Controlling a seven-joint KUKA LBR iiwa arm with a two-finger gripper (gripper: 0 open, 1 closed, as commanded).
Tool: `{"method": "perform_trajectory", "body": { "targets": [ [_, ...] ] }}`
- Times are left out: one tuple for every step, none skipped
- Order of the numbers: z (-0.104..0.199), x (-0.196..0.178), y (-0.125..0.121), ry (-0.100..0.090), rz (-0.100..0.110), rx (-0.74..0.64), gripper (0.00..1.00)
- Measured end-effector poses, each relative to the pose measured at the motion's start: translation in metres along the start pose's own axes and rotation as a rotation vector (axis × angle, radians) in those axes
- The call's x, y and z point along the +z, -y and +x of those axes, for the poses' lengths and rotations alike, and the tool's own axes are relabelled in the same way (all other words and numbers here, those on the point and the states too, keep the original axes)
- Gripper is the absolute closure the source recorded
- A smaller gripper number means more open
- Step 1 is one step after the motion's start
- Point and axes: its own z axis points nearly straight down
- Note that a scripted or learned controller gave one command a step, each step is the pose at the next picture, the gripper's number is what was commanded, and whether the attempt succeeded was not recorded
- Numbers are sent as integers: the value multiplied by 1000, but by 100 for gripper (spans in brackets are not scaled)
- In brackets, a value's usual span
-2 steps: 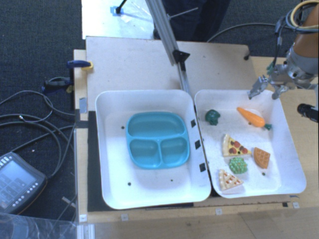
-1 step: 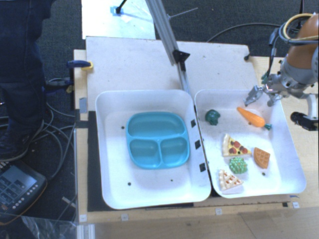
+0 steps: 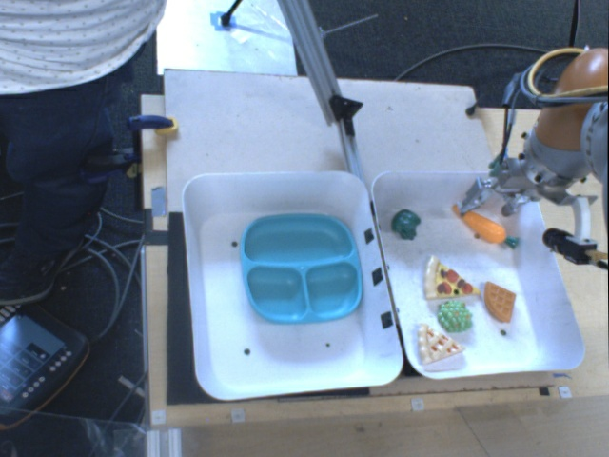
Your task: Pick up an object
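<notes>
Both white bins (image 3: 285,374) appear to be of smooth plastic with a faint sheen. The blue tray (image 3: 301,267) is seen as glossy moulded plastic. The bench board (image 3: 247,122) looks matt, possibly painted wood. A dull metallic finish is shown by the gripper (image 3: 495,196).

One fixed camera, high over the bench (image 3: 285,122).
Looks down at a slant, mid-distance; both white bins (image 3: 205,255) fully framed, arm (image 3: 571,112) enters right.

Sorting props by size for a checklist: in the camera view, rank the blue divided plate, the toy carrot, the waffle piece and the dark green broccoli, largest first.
1. Blue divided plate
2. Toy carrot
3. Waffle piece and dark green broccoli: they look too alike to rank.
</notes>
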Motion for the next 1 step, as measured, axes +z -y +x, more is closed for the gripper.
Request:
{"method": "perform_trajectory", "body": {
  "targets": [
    [0, -15, -2, 3, -8, -2, 100]
  ]
}}
